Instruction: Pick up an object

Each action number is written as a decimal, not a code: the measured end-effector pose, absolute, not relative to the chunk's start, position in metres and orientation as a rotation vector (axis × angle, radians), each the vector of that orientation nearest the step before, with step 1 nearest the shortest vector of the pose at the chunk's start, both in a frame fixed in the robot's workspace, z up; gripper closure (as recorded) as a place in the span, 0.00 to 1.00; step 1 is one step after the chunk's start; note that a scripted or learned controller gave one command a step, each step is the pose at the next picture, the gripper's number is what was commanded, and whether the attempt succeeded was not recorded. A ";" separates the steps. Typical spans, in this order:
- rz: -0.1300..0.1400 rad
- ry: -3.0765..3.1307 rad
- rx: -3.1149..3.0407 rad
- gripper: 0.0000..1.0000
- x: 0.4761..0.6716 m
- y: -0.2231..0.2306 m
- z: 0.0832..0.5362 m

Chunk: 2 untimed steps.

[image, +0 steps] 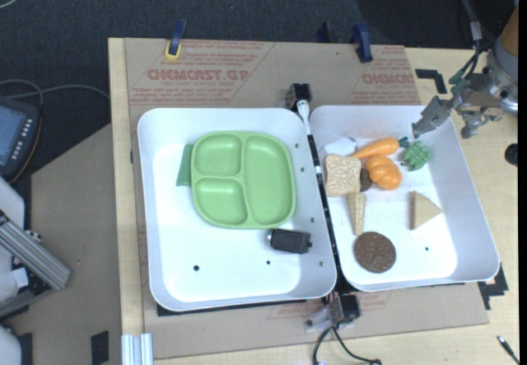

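Green broccoli (417, 156) just below claw (451, 118)

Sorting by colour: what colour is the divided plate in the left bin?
Light green; the divided plate shows clearly in the camera view.

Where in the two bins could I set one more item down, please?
Left bin: bare floor below the green tray, left of the black block. Right bin: bare between the wedge and the front rim. It is crowded around the bread and carrot.
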<state>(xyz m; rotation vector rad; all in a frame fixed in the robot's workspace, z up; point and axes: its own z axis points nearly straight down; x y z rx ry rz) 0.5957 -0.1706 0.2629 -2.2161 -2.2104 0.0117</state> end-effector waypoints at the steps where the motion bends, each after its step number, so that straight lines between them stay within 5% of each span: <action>1: 0.000 -2.221 -2.221 0.00 0.598 -0.170 0.270; 2: 0.004 -2.219 -2.217 0.00 0.598 -0.165 0.227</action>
